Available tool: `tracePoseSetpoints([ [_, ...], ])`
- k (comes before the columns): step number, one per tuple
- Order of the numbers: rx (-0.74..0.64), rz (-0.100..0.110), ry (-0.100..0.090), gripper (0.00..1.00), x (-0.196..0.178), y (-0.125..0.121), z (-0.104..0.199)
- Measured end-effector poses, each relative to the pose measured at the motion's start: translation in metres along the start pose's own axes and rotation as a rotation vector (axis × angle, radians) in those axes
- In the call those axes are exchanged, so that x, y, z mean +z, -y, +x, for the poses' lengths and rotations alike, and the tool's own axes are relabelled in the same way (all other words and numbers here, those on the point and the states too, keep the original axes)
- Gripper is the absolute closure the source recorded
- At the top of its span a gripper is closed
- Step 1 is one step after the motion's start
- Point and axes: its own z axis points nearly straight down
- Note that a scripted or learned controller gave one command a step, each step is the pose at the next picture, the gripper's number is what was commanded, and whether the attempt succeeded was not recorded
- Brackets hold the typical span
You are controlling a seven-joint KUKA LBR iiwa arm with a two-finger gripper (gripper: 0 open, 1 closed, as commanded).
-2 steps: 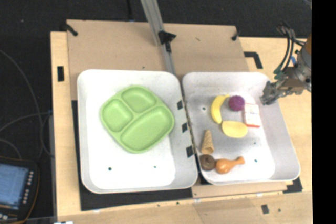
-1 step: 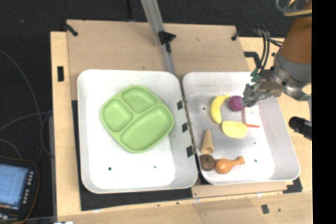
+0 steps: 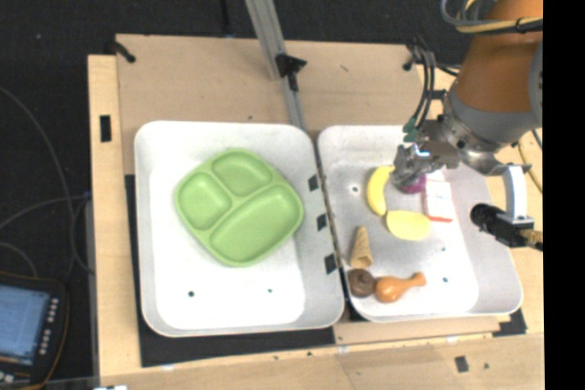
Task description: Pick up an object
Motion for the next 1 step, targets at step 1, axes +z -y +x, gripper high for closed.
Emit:
tracePoseSetpoints([
  [1,0.000,-0.001,0.000,1.00,-0.0036,-0.0053,0.0516],
])
